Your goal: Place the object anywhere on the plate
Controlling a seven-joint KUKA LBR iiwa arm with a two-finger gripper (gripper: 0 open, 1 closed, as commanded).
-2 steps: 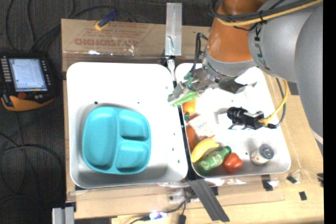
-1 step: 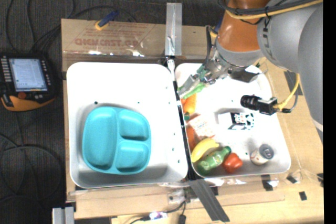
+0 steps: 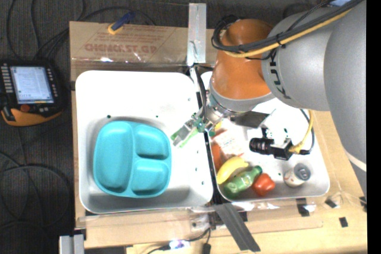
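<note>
A light blue plate [image 3: 132,156] with three compartments lies in the left bin [image 3: 119,83], toward its front left. My gripper [image 3: 191,128] reaches from the right over the divider between the bins, at the left bin's right side. It is shut on a small, thin green object [image 3: 180,136] that sticks out to the lower left, above the white floor. That object hangs just right of the plate's upper right corner, apart from it.
The right bin [image 3: 315,178] holds a yellow banana [image 3: 229,168], a green pepper [image 3: 241,182], a red tomato [image 3: 264,184], a pale packet [image 3: 228,140] and a small grey round piece [image 3: 302,173]. A cardboard sheet [image 3: 128,41] lies behind the bins, and a tablet [image 3: 30,87] sits far left.
</note>
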